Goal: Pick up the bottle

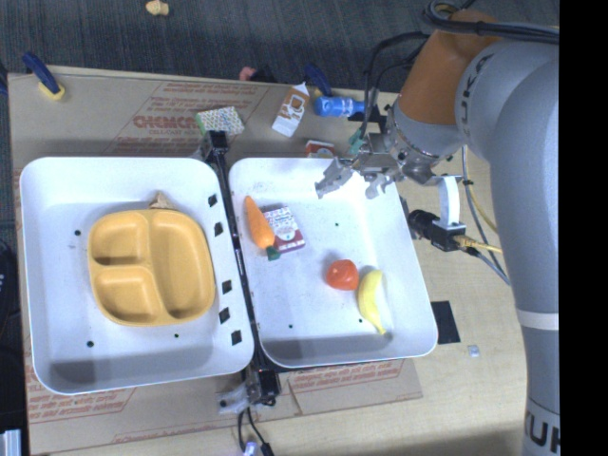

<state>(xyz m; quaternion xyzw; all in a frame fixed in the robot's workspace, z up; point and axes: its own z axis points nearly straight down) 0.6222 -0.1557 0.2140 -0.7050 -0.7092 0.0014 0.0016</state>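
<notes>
The blue bottle [334, 107] lay outside the bins, on the bench behind the right bin [410, 297]. The gripper [354, 180] hung spread wide and held nothing, over that bin. It might have grabbed the carrot [257, 222] or tomato [342, 274] instead.

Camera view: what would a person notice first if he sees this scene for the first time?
Probably the big yellow divided plate in the left bin, and the grey arm with its gripper over the right bin's upper edge. Next, the carrot, tomato and banana in the right bin.
</notes>
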